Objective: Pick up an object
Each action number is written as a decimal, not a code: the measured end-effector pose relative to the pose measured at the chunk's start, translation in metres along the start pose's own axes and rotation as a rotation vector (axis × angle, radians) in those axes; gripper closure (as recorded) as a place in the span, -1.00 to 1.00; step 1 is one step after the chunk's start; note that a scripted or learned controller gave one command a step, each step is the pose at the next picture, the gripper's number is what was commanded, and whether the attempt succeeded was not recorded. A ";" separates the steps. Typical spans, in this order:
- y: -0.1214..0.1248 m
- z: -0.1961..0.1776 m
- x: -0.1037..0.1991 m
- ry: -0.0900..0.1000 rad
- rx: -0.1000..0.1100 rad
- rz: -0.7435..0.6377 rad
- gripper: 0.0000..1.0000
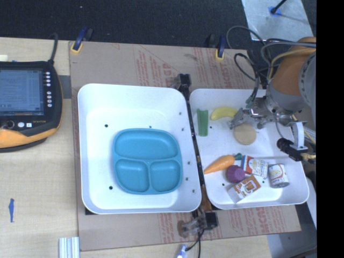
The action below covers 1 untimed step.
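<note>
Bench: pale wood top with a brown cardboard sheet under two white bins; dark floor behind.
Left bin (88, 144): well to the left of the pincer — holds a blue divided tray (146, 160) and nothing else visible.
Right bin (215, 198): the pincer works here.
Gripper (250, 120): low over the upper part of the right bin, metal fingers splayed to either side — they look released; no object sits between them.
Tan disc (245, 135): round and flat, directly beneath the pincer, just below the fingertips; likely target, though contact cannot be told.
Yellow banana (223, 112): just to the left of the pincer.
Green block (202, 122): further left, by the bin wall.
Carrot (219, 164): below and left of the pincer.
Purple piece (235, 173), small cartons (250, 184) and can (278, 175): clustered below the pincer, apart from it.
Progress: approach made, nothing grasped or lifted — closing on an object and raising it are left.
</note>
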State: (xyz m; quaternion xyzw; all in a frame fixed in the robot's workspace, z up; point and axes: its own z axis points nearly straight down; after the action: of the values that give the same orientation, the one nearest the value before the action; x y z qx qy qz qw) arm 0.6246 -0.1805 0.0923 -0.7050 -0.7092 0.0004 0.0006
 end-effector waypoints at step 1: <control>-0.056 0.001 0.013 -0.001 0.002 0.000 -1.00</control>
State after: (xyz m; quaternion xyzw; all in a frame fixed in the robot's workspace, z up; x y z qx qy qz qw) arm 0.5685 -0.1677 0.0916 -0.7052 -0.7091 0.0014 0.0013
